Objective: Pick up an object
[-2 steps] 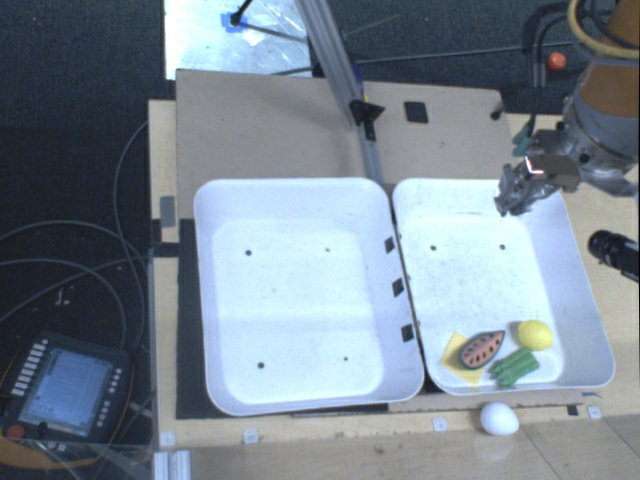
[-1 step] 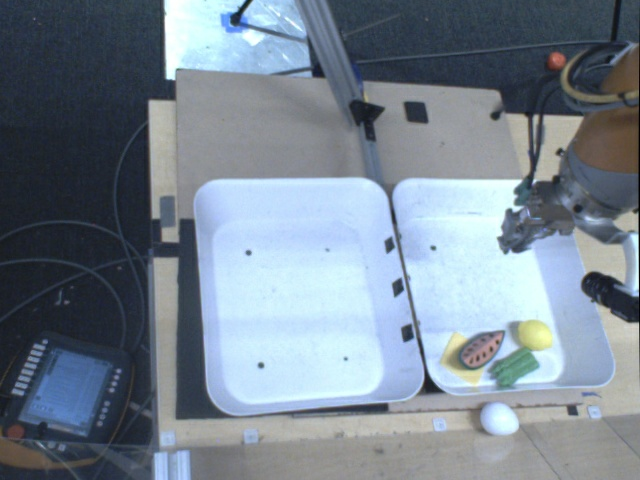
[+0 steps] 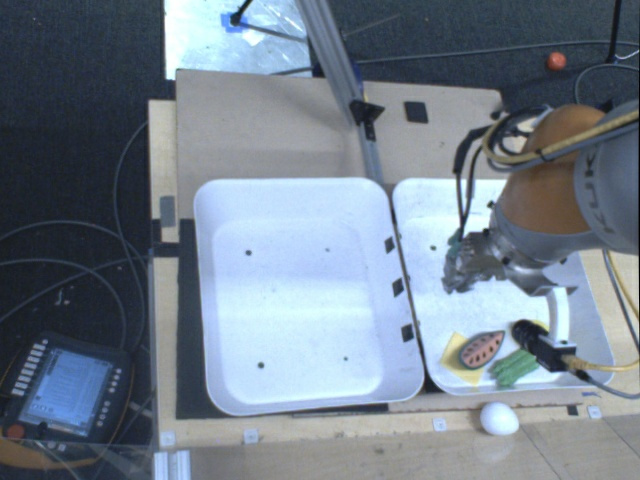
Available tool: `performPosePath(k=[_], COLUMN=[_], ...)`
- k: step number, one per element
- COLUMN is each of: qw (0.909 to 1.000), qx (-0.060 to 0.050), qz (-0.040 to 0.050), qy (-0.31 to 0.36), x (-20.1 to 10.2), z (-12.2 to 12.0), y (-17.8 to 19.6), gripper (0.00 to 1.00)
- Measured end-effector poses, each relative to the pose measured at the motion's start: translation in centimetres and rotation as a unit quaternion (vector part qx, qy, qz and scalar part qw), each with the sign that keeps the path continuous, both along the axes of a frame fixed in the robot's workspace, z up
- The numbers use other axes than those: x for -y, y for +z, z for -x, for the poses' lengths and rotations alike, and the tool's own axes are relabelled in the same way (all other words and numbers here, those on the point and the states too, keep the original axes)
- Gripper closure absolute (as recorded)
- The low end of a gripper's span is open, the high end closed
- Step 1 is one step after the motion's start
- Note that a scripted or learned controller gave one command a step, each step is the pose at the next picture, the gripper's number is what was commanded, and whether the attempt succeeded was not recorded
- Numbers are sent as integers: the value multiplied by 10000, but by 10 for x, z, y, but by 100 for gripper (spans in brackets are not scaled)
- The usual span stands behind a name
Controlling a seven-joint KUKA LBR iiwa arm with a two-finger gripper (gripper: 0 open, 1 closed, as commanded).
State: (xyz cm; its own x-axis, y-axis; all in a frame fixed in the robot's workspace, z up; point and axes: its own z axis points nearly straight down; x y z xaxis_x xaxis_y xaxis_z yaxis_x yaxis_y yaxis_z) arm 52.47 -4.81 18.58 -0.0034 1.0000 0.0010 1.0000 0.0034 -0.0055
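You see the end effector low in the right bin, its grip impossible to judge, objects at that bin's lower edge, a white egg on the tan counter, dark carpet around.

My arm runs off the right edge and covers much of the right bin. My gripper is too blurred to read.
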Motion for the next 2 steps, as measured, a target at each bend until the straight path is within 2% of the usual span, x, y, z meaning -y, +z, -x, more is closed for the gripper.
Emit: performPosePath(k=[1, 2], qw=[10000, 10000], qx=[47, 37], qz=[0, 3], qy=[1, -10], x=[-37, -35], z=[-41, -40], y=[41, 50], gripper=[100, 100])
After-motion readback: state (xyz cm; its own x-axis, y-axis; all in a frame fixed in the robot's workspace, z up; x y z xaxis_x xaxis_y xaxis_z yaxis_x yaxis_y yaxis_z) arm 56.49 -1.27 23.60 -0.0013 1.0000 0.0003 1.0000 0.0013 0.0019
